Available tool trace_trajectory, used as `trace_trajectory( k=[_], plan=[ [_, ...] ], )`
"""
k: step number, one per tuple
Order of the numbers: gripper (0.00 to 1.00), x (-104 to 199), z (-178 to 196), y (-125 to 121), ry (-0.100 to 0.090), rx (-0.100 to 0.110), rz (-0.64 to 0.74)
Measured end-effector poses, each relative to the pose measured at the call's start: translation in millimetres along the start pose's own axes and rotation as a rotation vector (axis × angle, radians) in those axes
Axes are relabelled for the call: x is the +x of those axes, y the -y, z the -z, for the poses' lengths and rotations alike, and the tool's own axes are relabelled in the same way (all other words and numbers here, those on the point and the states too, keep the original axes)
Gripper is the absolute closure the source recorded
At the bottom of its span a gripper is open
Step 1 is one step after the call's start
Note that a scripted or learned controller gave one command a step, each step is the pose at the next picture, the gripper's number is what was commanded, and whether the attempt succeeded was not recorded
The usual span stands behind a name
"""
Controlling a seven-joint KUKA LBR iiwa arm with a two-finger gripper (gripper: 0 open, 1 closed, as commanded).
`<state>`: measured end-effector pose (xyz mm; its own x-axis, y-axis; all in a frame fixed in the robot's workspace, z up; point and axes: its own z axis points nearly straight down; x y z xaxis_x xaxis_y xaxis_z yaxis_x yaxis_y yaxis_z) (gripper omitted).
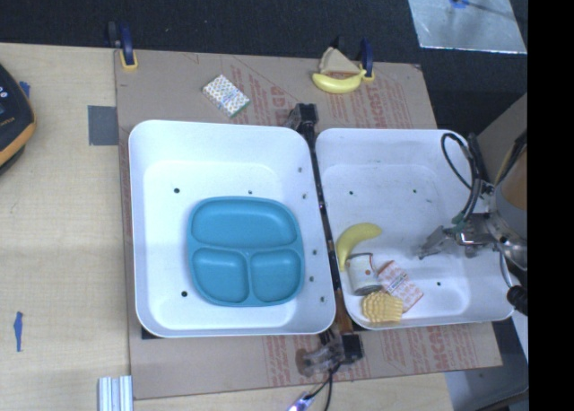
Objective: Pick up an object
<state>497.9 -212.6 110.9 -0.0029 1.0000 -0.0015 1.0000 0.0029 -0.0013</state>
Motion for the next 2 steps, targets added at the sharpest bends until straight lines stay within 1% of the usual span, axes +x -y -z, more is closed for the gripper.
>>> trace_trajectory(
  k=[1, 2],
  plan=[
    [0.00, 94, -12, -67, -0.001, 0.001, 0.004],
    [0.00, 30, -18, -145, -0.001, 0.001, 0.001]
  ],
)
